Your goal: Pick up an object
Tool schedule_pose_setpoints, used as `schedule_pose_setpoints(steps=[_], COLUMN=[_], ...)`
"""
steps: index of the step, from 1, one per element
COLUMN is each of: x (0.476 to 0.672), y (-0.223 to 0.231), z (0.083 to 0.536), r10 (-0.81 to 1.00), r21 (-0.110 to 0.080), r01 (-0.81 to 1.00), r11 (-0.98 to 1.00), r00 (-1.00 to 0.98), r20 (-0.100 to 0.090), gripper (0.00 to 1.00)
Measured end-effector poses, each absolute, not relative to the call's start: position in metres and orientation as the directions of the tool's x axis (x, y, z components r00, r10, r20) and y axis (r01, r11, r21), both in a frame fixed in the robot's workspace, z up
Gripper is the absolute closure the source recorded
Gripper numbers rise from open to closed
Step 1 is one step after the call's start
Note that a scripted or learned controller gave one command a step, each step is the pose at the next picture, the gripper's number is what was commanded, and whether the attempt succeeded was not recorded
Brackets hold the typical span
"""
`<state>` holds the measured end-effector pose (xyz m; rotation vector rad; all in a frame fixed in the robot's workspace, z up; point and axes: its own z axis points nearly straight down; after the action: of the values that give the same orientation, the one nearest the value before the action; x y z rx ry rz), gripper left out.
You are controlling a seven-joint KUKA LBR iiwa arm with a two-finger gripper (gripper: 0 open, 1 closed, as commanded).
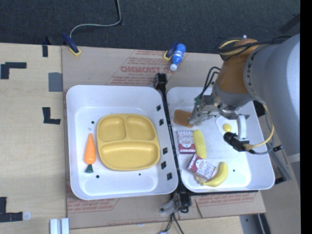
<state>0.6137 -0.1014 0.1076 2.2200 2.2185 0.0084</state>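
The left bin (pixel 78 130) holds a yellow plate (pixel 127 142) and a carrot (pixel 89 150). The right bin (pixel 258 177) holds a brown block (pixel 182 117), corn (pixel 199 144), banana (pixel 218 176) and two cartons (pixel 185 141). The gripper (pixel 197 118) hangs just beside the block; its grip I cannot tell.

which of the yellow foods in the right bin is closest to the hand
The corn cob, just below the hand; the banana lies farther down, by the bin's near edge.
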Motion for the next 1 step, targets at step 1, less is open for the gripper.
schedule_pose_setpoints(steps=[1], x=[0.6137], y=[-0.1015], z=[0.1076], r10=[1.000], r21=[0.006], r01=[1.000], r11=[0.000], r00=[0.000], r20=[0.001], gripper=[0.00])
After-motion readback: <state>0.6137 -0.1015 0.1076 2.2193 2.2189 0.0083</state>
